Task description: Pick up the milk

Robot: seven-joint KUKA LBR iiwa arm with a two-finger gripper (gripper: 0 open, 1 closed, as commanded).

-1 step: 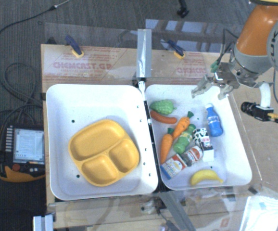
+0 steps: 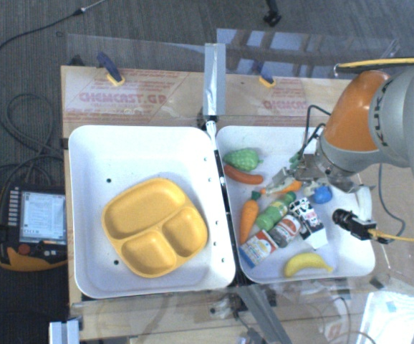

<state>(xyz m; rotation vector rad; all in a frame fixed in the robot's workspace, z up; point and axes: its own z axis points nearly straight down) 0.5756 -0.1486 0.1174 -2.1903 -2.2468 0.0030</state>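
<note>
The milk (image 2: 308,219) is a small carton with black and white cow patches. It lies on its side in the right bin (image 2: 350,264), toward the middle right. My gripper (image 2: 297,169) hangs over the upper part of that bin, under the orange-banded wrist (image 2: 354,120). It is up and slightly left of the milk, just above a small carrot (image 2: 283,189), with a gap between it and the carton.
Around the milk lie a green bottle (image 2: 274,213), a brown-labelled bottle (image 2: 287,230), a juice box (image 2: 258,249), a banana (image 2: 306,265), a big carrot (image 2: 248,219), a blue piece (image 2: 322,194), a red sausage (image 2: 243,175) and a green vegetable (image 2: 243,158). The left bin (image 2: 99,149) holds a yellow divided plate (image 2: 155,225).
</note>
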